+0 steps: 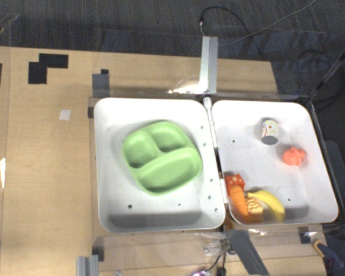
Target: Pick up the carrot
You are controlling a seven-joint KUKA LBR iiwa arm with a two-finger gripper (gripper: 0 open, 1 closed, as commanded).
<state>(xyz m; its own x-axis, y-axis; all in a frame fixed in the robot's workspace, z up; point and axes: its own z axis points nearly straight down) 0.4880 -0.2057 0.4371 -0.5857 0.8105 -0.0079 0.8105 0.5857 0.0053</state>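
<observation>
A wooden counter seen from above at a slant carries 2 shallow white bins side by side. The tool's state cannot be told from this view, and nothing is gripping or touching the carrot.

The carrot lies in the right bin, in its near left corner, close against the wall that divides the 2 bins. It is 1 short, stubby orange piece, lying roughly lengthwise toward the near edge. Its far end touches a small red block with pale spots. Its right side presses against a yellow banana, which curves away toward the near right. A small orange and yellow item sits between the carrot and the banana; what it is cannot be told.

Well apart from this cluster, toward the far right of the same bin, stands 1 small white can with a red mark on its side. Near it, closer to the right wall, sits 1 lumpy orange-red toy.

The left bin holds 1 green divided plate with 3 compartments, resting near the middle.
</observation>
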